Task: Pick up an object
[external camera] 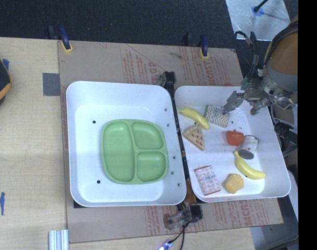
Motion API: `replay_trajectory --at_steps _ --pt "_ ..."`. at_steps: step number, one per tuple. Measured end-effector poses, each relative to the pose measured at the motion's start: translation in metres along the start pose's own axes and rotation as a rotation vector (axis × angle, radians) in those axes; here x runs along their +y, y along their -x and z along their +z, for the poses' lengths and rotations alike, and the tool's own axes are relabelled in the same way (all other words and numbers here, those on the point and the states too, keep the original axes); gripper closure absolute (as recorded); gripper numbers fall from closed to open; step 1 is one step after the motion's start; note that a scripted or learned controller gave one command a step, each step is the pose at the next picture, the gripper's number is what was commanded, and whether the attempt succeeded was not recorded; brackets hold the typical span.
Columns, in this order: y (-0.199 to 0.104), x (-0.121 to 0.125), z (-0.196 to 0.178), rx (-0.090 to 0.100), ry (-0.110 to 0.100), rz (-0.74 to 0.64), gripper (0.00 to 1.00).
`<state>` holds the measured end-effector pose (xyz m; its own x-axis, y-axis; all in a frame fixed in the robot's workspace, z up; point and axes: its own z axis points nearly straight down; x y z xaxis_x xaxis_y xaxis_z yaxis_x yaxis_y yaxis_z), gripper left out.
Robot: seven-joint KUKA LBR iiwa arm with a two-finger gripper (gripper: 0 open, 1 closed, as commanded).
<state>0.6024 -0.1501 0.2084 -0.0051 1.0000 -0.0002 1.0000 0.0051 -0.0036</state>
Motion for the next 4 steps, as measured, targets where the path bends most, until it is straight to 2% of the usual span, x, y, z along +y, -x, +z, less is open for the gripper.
replay_trajectory --at_steps 1,2,3,4 --pt "0.029 -0.015 0.072 -0.001 -0.001 0.000 0.00" --pt "0.031 -0.037 0.117 0.000 0.000 0.000 0.00" --pt "0.032 -0.036 0.105 -0.003 0.003 -0.003 1.00" --pt "-0.040 -0.033 0.068 -0.001 0.002 -0.001 1.00"
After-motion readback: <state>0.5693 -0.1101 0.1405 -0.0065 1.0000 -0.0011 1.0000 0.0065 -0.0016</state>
